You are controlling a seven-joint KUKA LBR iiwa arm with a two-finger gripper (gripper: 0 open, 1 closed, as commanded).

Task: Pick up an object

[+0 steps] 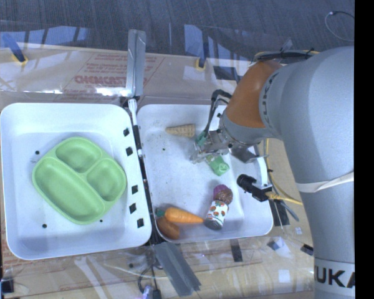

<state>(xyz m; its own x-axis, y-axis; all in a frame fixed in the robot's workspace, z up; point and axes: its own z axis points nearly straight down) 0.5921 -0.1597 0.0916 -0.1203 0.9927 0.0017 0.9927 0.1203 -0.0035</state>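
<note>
Gripper low in right bin, touching green object

The bench, covered with taped clear plastic sheeting, bore two shallow white bins side by side: left bin, right bin.

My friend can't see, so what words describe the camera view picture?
A grey robot arm's tool reaches into the right bin by a small green object, with a toy carrot nearby. The left bin holds a green divided plate.
</note>
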